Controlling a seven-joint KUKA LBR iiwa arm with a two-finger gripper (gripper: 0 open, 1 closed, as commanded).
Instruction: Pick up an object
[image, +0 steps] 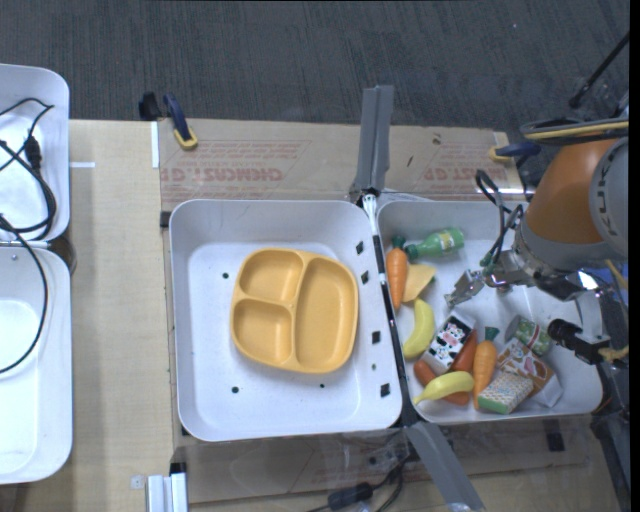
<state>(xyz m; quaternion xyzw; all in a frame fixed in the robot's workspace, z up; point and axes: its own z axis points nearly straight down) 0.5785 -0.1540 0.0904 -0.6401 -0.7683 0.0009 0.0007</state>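
Nearest us, along the right bin's (590, 400) near edge, we see a yellow banana (446, 386) lying across an orange carrot (483, 366), with a small printed carton (511, 383) just beside them toward the near right corner. A little further in lie a second banana (421, 329) against the left wall and a milk carton (450, 344) beside it. The left bin (200, 330) holds a yellow divided plate (296, 310) at its middle. At the right bin's middle we find the pincer (466, 288), grasping nothing; whether it is released or clenched we cannot tell. Beyond it, near the far left corner, lie another carrot (396, 273) and a green bottle (437, 242).
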